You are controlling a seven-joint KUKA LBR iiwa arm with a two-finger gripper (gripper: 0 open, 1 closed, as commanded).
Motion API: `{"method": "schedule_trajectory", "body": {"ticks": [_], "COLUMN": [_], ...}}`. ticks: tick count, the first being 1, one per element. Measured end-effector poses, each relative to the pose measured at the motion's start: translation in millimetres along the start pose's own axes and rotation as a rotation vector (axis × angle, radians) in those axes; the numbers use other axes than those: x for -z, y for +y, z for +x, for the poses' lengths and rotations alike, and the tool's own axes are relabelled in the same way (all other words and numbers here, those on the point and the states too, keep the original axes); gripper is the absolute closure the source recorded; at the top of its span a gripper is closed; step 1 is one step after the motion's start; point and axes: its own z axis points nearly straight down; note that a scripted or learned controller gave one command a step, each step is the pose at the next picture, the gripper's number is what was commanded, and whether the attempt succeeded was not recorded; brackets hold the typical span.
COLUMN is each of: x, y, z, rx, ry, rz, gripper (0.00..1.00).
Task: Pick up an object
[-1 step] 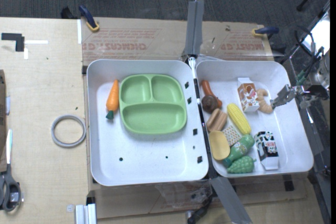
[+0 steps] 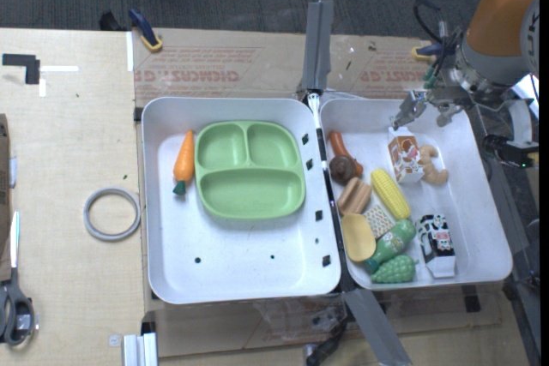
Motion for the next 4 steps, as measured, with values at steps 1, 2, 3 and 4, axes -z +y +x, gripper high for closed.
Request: {"method": "schedule_trajectory", "body": {"ticks": [1,2,3,4], "x": [-92.5,-104.7,-95.7,-7.2], "y": [-7.3,-48.1,-48.7,14.8], "z": [3.0,47.5,45.2,87.2], "rx": [0.174,0.089,0.084,0.015], "ry": [-0.001,-0.002,-0.003,0.000], "rz": [-0.003,-0.006,-0.005,-0.001], "gripper": [0.00,0.00,1.00,1.00]}}
